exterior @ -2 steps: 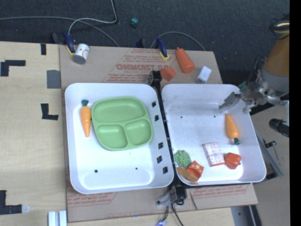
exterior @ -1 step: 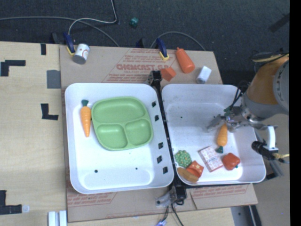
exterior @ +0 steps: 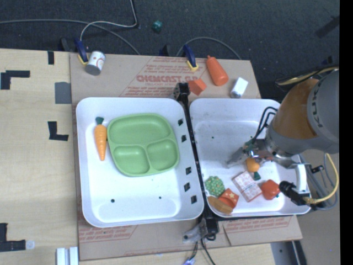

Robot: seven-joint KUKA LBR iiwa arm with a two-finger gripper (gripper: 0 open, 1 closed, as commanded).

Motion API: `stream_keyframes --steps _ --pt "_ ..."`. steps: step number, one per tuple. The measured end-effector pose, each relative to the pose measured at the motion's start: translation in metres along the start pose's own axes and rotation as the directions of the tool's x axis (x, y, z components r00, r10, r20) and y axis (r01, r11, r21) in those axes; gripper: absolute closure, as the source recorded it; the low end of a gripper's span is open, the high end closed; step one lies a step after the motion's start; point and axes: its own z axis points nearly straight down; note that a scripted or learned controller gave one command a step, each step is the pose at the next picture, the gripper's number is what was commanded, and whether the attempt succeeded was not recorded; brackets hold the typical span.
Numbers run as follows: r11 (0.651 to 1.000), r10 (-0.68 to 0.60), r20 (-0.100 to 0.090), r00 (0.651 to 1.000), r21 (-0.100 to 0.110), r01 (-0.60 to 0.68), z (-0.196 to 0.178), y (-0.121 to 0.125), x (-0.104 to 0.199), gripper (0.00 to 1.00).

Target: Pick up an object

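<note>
Dark carpet floor [exterior: 231, 15] beyond wooden bench [exterior: 27, 164].

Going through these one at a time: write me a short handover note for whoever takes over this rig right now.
Gripper: low in the right bin, fingers pointing left, right beside a small orange piece; a hold cannot be confirmed.
Also in the right bin: a green toy, a pink patterned block and a red piece.
Left bin: green divided plate, with a carrot beside it.
Done: nothing visibly lifted.
Left: grasp one object and raise it.
</note>
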Motion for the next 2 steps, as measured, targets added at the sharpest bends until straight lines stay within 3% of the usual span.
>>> stream_keyframes --steps 1,2 --pt "1.000 0.000 0.002 1.000 -0.002 0.000 -0.010 0.001 -0.001 1.00" --pt "1.000 -0.001 -0.003 1.000 0.006 0.001 -0.098 0.002 0.101 1.00"
